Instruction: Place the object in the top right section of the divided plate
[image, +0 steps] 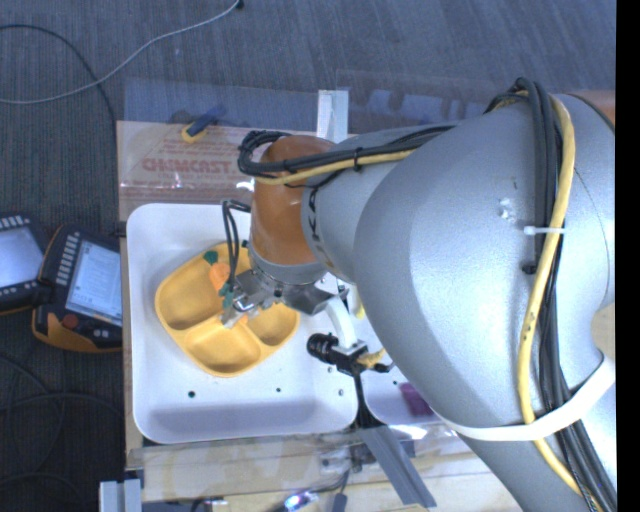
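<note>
A yellow divided plate (188, 300) lies in the left white bin (145, 350). A small green and orange object (212, 259) rests in the plate's upper section, close to the rim. My gripper (234, 302) hangs low over the middle of the plate, where the dividers meet, just below and right of that object. The orange wrist band and grey arm above it hide the plate's right part.
A purple item (414, 400) lies in the right bin (385, 408), mostly covered by the arm. A teach pendant (82, 290) sits on the floor left of the bench. A small blue and yellow piece (200, 125) lies on the board behind the bins.
</note>
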